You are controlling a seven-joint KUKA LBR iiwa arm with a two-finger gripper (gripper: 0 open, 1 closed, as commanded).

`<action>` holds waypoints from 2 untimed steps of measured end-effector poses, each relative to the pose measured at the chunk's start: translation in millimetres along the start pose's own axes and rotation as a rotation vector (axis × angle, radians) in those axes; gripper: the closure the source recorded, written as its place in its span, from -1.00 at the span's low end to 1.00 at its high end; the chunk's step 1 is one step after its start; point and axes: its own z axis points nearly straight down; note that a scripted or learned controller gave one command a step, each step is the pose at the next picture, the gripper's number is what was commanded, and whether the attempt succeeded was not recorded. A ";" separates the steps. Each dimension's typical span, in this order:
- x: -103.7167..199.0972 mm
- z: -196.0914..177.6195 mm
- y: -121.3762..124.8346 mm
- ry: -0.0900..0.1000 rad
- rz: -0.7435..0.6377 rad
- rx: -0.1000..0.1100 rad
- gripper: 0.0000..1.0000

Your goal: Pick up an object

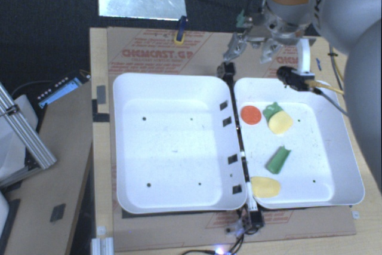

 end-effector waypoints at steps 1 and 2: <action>56.1 -59.0 0.5 0.000 0.002 0.002 -1.00; 53.8 -68.3 1.1 -0.002 -0.001 0.001 1.00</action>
